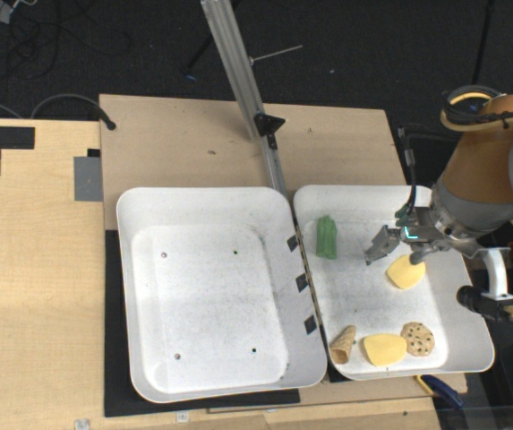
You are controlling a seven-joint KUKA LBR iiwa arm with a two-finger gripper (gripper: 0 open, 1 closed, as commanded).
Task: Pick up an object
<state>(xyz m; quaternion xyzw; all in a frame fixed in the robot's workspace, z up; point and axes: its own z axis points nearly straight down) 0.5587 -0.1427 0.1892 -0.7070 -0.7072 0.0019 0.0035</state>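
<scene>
- The claw (399, 250) hung spread open over the right bin (356, 206), gripping nothing.
- A yellow lump (406, 273) lay just beside it.
- A green block (327, 237) sat nearby.

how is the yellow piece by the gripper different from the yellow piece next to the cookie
The yellow piece by the gripper lies mid-bin, right under the gripper; the yellow piece by the cookie lies near the bin's front edge, between a cone and the cookie. The first looks rounder, the second wider and flatter. Both are pale yellow, in the right bin.
</scene>
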